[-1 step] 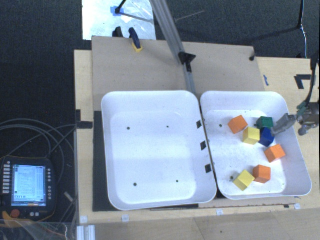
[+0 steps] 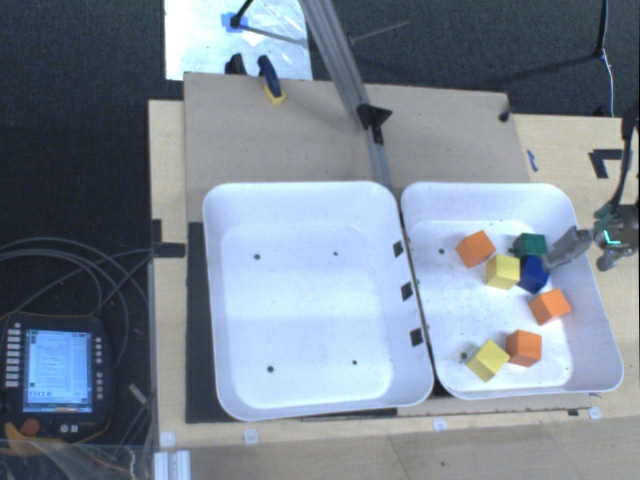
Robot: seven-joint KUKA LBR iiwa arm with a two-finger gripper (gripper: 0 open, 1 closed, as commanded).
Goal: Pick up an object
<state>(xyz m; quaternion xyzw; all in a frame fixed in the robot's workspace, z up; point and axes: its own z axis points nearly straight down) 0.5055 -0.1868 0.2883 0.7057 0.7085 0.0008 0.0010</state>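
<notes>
You are looking at the approach step of the pick. The gripper (image 2: 578, 244) is reaching over the right rim of the right bin (image 2: 432, 208), and nothing is sitting between its fingers. How far they are spread cannot be told from this angle.

Take the blue block (image 2: 533, 273) as your landmark. It is lying just inside the gripper tip and is the nearest candidate. A green block (image 2: 530, 244) is touching it on the far side. A yellow block (image 2: 503, 270) is pressing against its left face. An orange block (image 2: 476, 249) is sitting beyond the yellow one, further left. A second orange block (image 2: 549, 306) is resting just in front of the landmark.

The next move is calling for a descent onto one block alone. You are likely facing crowding here: the neighbours are leaving little room for a finger on either side, so a clamp may push blocks aside or catch two.

Well in front of the landmark, a third orange block (image 2: 523, 347) and a second yellow block (image 2: 488, 359) are lying together, with more free floor around them. The left bin (image 2: 215, 218) is standing beside.
</notes>
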